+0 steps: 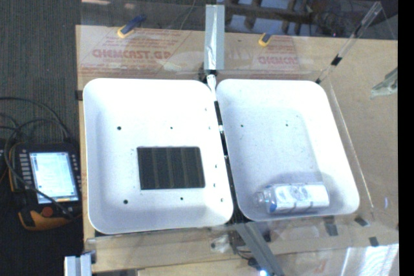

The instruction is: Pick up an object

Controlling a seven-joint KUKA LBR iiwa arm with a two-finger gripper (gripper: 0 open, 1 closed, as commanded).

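Note:
A dark grey ribbed rectangular pad point(171, 167) lies flat in the left white bin point(103, 113), a little toward its front. A clear plastic bottle with a blue and white label point(292, 197) lies on its side near the front edge of the right white bin point(278, 106).
Clear acrylic walls point(162, 29) stand behind the bins and along the right side. A metal post point(214, 39) rises at the back between the bins. A handheld pendant with a lit screen point(50, 176) sits on the floor to the left.

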